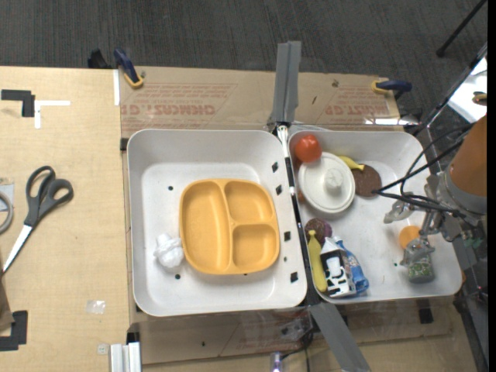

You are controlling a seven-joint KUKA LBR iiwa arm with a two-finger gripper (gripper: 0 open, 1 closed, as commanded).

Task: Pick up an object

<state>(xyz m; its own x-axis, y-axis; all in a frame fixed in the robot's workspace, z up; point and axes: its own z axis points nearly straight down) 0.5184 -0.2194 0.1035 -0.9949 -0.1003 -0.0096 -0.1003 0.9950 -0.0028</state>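
Two bins sit side by side on the bench — the left bin (139, 231) holds a divided plate (230, 225) near its middle, with a crumpled wad (167, 249) just beside the plate's near-left edge. In the right bin (387, 134), a tomato (308, 147) lies at the far-left corner, a lidded bowl (328, 182) just before it, and a packet (341, 270) at the near-left. Scissors (37, 201) lie on the bench well left of both bins.

Yellow divided plate (230, 225) in left bin (147, 208) — cluttered right bin (380, 281).
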